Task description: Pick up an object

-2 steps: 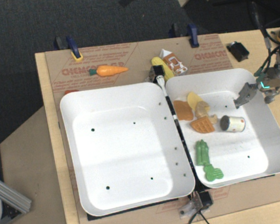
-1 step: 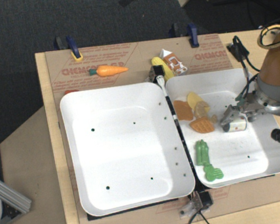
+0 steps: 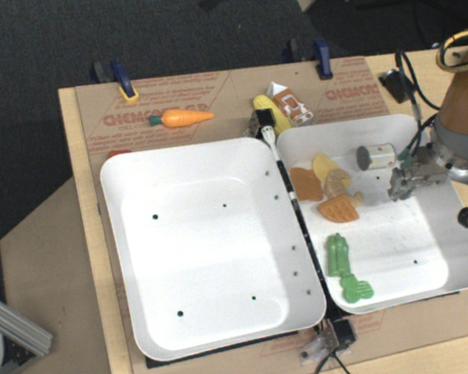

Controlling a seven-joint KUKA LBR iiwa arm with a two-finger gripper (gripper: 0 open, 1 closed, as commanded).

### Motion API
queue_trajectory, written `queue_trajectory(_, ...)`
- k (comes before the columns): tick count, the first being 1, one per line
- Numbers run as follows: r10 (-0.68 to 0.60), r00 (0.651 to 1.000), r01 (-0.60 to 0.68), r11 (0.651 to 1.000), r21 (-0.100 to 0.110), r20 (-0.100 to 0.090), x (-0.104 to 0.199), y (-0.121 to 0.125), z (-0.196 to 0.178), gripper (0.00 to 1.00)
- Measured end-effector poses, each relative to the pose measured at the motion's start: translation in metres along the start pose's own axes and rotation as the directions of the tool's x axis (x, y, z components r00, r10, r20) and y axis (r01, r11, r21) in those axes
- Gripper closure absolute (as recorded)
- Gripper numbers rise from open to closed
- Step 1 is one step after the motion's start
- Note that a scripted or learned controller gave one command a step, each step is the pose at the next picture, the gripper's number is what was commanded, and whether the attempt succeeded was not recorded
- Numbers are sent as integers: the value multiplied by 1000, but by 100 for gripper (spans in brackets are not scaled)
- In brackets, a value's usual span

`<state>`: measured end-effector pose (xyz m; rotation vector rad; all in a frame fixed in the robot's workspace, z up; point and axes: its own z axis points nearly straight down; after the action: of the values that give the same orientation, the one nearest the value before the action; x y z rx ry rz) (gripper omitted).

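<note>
Knobbly green toy (image 3: 345,268), smooth white bin (image 3: 453,272)

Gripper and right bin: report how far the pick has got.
Done: the gripper has reached into the right bin, low beside the small grey cylinder.

In hand: nothing shows between its fingers; the cylinder lies apart from it.

Left: the whole grasp and lift. The green toy, the orange ridged piece and the brown and yellow pieces all lie on the bin floor.

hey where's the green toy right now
The green toy lies in the right bin, near its front-left corner, below the orange waffle piece.
</note>
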<state>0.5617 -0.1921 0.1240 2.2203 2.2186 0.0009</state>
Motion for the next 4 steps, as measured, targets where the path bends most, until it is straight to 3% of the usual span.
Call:
queue_trajectory(1, -6, 1000, 6, 1000, 6, -5, 72, 1, 2, 100)
queue_trajectory(2, -8, 1000, 8, 1000, -2, -4, 134, -28, -65, 100)
queue_trajectory(3, 1, 1000, -1, 1000, 9, -4, 144, -81, -61, 100)
queue_trajectory(4, -7, 1000, 7, 1000, -1, -1, 224, -49, -61, 100)
